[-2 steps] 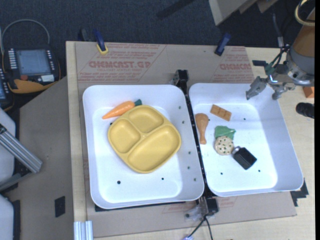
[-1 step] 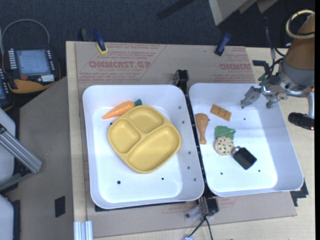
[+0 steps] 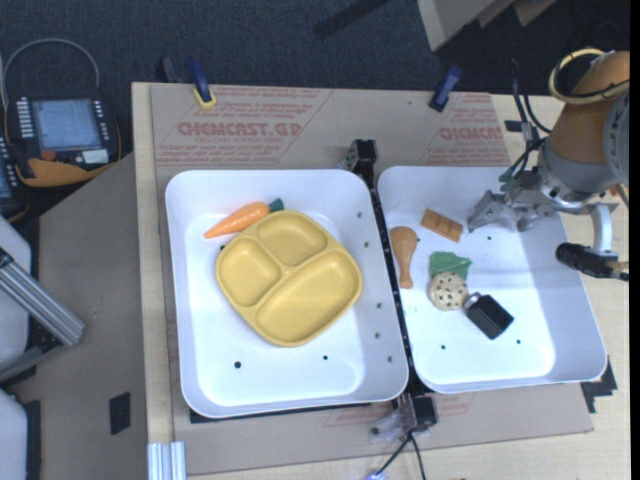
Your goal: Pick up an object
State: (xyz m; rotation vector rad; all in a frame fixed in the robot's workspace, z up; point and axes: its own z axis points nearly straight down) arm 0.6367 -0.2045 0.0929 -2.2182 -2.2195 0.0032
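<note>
The right bin (image 3: 560,363) holds a tan drumstick (image 3: 403,253), a brown cracker (image 3: 441,225), a green leafy piece (image 3: 450,265), a speckled cookie (image 3: 447,290) and a small black block (image 3: 489,315). My gripper (image 3: 499,218) hangs over the far right part of this bin, just right of the cracker. It is open with nothing between its fingers. The left bin (image 3: 200,358) holds a yellow divided plate (image 3: 289,276) with an orange carrot (image 3: 237,219) beside its far left edge.
Both bins rest on a cardboard sheet (image 3: 300,118) clamped at its far edge. A black clip (image 3: 362,154) sits between the bins at the back. The grey arm (image 3: 585,158) comes in from the right, above the right bin's far corner.
</note>
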